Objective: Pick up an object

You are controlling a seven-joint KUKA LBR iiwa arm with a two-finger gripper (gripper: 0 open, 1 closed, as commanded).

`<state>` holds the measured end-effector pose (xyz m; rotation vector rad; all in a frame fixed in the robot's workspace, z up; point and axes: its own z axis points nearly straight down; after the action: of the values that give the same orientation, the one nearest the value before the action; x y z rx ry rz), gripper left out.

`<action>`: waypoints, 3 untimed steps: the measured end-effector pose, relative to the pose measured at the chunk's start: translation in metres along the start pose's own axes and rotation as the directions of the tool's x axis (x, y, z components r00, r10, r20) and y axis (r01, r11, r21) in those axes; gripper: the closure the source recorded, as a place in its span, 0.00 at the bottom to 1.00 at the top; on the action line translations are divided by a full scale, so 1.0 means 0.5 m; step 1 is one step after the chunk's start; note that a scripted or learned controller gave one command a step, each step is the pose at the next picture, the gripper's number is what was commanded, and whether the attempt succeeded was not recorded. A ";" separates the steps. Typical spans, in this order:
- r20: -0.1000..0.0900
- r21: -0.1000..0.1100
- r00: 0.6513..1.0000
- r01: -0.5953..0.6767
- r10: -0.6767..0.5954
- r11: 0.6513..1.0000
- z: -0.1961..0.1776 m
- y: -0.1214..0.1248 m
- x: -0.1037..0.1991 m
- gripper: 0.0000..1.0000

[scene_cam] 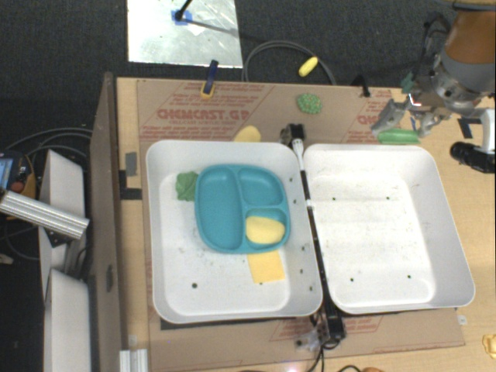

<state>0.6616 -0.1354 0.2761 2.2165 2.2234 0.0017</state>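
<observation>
Green object (399,136) just below gripper (408,111)

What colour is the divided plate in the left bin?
Teal blue; the divided plate shows plainly in the camera view.

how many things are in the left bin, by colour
blue: 1, the divided plate
yellow: 2, a lump on the plate and a flat square beside it
green: 1, a piece at the plate's left edge
total: 4
</observation>
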 end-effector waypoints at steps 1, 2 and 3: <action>-0.001 0.007 1.000 0.001 -0.001 1.000 0.178 0.012 0.006 0.00; -0.001 0.007 1.000 -0.004 0.004 1.000 0.395 0.009 -0.073 0.00; 0.001 -0.005 1.000 0.000 0.000 1.000 0.357 0.016 -0.070 1.00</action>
<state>0.6703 -0.1704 0.0974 2.2131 2.2209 0.0055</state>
